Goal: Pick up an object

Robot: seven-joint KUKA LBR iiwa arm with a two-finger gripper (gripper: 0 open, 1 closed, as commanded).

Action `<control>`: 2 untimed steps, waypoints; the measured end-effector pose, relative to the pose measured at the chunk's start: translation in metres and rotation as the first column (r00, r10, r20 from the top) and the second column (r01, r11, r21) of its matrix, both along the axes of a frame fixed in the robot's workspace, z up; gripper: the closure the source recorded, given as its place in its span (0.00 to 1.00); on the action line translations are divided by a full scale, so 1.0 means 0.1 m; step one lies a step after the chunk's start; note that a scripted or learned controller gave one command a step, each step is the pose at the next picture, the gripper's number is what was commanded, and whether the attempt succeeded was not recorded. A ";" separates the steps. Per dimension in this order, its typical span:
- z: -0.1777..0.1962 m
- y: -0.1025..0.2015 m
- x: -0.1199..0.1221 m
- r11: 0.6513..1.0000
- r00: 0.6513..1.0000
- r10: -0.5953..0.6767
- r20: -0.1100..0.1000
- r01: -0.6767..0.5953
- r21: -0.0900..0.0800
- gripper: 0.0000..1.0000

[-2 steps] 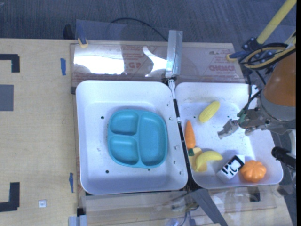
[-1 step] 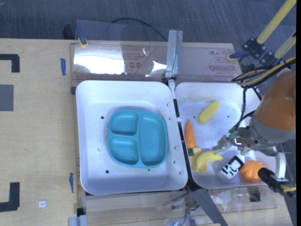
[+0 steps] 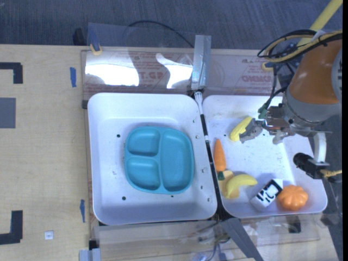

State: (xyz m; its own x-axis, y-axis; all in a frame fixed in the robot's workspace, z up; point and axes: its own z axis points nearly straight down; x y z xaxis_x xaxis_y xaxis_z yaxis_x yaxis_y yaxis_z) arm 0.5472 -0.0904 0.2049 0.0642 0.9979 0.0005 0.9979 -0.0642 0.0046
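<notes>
— Gripper (image 3: 265, 128) state? It sits in the right bin (image 3: 244, 105), upper part, arm cut off at the frame's right edge.

— Fingers look spread, one tip touching a yellow piece (image 3: 240, 129); nothing is clearly pinched.

— Other objects?

— Carrot (image 3: 219, 155), banana (image 3: 237, 184), orange fruit (image 3: 292, 197) and a black-and-white item (image 3: 267, 193), hard to identify, lower right. Blue divided plate (image 3: 160, 159) fills the left bin (image 3: 103, 113).

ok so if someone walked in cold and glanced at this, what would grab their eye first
Probably the blue divided plate, alone in the middle of the left bin. Next, the bright toy food in the right bin: a carrot by the divider, a banana and an orange pumpkin along the near edge. The gripper sits right at a yellow piece near the bin's top.
</notes>
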 end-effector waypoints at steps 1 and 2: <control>-0.83 -0.31 0.72 0.990 0.990 0.141 -0.008 -0.141 -0.001 0.00; -1.18 -0.24 0.79 0.989 0.989 0.149 -0.001 -0.149 -0.001 0.00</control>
State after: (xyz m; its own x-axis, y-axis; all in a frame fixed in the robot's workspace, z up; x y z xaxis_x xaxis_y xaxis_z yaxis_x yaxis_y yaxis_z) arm 0.6266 -0.1147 0.0868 -0.0848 0.9964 -0.0006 0.9964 0.0848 0.0038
